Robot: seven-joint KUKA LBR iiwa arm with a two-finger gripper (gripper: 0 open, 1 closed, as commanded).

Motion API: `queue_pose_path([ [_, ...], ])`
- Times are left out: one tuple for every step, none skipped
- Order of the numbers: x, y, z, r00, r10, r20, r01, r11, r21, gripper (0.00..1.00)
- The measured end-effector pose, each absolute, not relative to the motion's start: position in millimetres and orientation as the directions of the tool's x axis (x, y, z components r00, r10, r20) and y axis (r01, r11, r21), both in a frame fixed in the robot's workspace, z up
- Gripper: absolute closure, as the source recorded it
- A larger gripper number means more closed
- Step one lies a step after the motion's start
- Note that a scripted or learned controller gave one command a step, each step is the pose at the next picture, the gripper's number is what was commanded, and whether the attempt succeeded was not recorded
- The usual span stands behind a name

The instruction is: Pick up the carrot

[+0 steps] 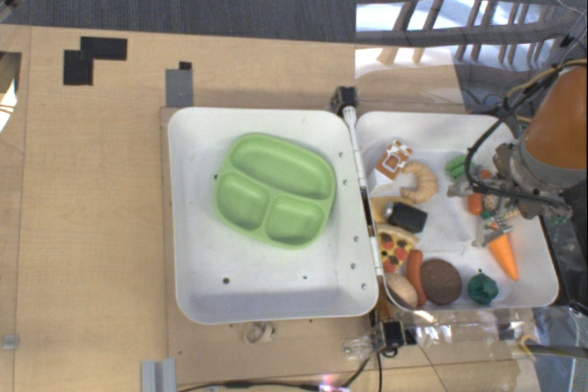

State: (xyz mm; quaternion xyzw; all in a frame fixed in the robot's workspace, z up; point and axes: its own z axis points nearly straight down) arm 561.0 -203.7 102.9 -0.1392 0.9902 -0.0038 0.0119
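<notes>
Item: carrot (503, 255), orange, tapered, lying in the right bin (542, 294) near its right wall, point toward the front edge, blunt end up beneath the wrist. Judged a toy piece: probably light, rigid, smooth-skinned and likely to slip; no sign of fragility. Best hold, by judgement, across the thick upper half, where the taper gives the most width; the narrow tip would likely squirt free. Gripper (496, 218) hung just above the carrot's blunt end; how wide its jaws stood could not be told, being lost among cables and dark hardware, and nothing could be made out held between them. Near neighbours: a dark green piece (483, 288) just beside the tip, a brown round piece (441, 280) further left, a small red-orange piece (475, 204) and a green piece (457, 167) above. Surface: smooth white plastic, shallow, low friction expected. Room: open floor left of the carrot; the bin wall close on the right limited approach there. Left bin (193, 289) held a green divided plate (274, 188). Both bins sat on a pale wooden worktop (83, 225).
</notes>
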Motion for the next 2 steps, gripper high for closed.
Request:
queue_pose_path([
  [504.2,-205.6,89.6,-0.914,-0.406,-0.015,-0.406,0.914,-0.010,0.00],
  [508.0,-201.9,89.2,-0.801,-0.599,-0.012,-0.599,0.801,-0.008,0.00],
])
